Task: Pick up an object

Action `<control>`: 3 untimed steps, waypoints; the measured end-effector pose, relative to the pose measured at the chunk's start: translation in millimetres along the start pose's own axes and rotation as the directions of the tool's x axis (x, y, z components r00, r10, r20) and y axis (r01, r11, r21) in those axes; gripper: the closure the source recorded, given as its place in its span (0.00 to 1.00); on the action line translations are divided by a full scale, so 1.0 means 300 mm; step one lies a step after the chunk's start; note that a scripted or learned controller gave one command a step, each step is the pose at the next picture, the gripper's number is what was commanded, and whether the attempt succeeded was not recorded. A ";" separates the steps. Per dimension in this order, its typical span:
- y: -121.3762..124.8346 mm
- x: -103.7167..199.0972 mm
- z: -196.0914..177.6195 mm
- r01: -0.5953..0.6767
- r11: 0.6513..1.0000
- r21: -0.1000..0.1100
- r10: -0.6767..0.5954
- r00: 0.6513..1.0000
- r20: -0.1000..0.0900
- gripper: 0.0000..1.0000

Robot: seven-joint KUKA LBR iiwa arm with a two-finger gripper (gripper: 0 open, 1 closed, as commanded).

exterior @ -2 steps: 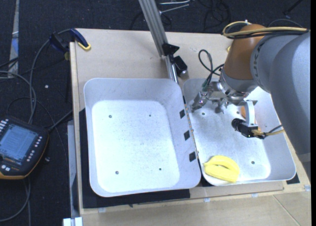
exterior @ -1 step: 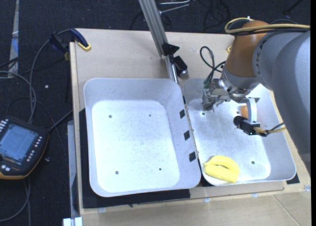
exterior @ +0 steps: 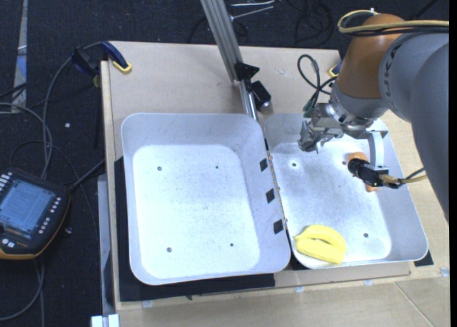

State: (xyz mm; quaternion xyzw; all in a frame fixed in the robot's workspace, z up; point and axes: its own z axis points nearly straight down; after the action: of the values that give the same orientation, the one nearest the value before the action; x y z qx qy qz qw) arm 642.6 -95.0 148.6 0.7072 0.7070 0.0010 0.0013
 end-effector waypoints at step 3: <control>-0.006 0.200 -0.327 0.004 1.000 0.004 -0.004 1.000 -0.001 1.00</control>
State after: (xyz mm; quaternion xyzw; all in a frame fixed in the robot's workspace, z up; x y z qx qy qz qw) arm 640.5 -34.9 246.8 0.7058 0.7084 0.0000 -0.0005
